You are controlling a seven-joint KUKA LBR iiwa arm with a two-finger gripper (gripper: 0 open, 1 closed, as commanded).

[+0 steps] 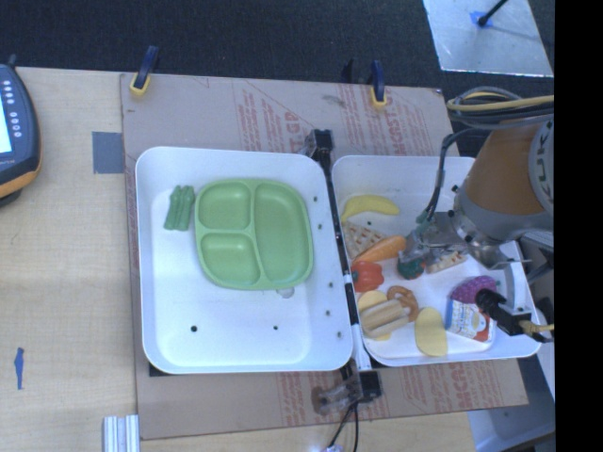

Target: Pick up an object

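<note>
The right bin (pixel 377 354) holds several toy foods: a yellow banana (pixel 370 205), an orange carrot (pixel 382 250), a red tomato (pixel 367 276), a hot dog bun (pixel 379 314), a pretzel (pixel 403 298), a yellow chip (pixel 431 332), purple grapes (pixel 474 288) and a small carton (pixel 466 320). My gripper (pixel 426 249) is low in the middle of this bin, right of the carrot. A dark green piece (pixel 411 269) lies just below its tip. The arm's orange band (pixel 509 177) rises to the right.
The left bin (pixel 160 281) holds a green divided plate (pixel 254 234) and a green bean pod (pixel 179 207) at its upper left. A black divider clamp (pixel 322 144) sits between the bins. A teach pendant (pixel 14 130) lies at the far left of the bench.
</note>
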